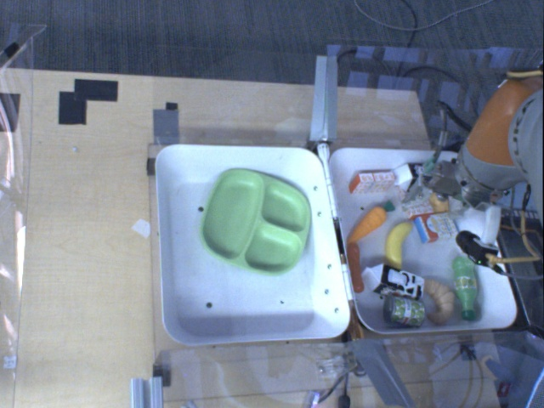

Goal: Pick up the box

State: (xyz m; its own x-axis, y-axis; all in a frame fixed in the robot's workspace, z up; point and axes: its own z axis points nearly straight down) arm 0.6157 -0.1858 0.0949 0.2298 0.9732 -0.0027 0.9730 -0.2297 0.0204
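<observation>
Looking down on both bins: reaches in from the right as a grey arm (pixel 510 134) with its orange band, ending in the gripper (pixel 436 183) low over the far edge of the right bin (pixel 510 317). Cannot tell how wide the gripper stands, nor whether it has hold of anything; too small and cluttered there to judge. Close on its left, against the bin's far edge and toward the far-left corner, lies the box (pixel 374 181), white and orange, flat on its side. Just beside the gripper on the near side, a second small carton (pixel 432 226), similar in colour. Along the left edge, a carrot (pixel 367 223); nearer the middle, a banana (pixel 398 243); by the near edge, a can (pixel 405 311) and a green bottle (pixel 464 287). In the left bin (pixel 183 313), a green divided plate (pixel 255 219). Risks, as judged from here: closing on the wrong carton, given two alike near the gripper; pinching the box against the rim and tipping it; nudging the carrot or the banana on the way in; slipping off a flat, smooth face for want of a square grip.
</observation>
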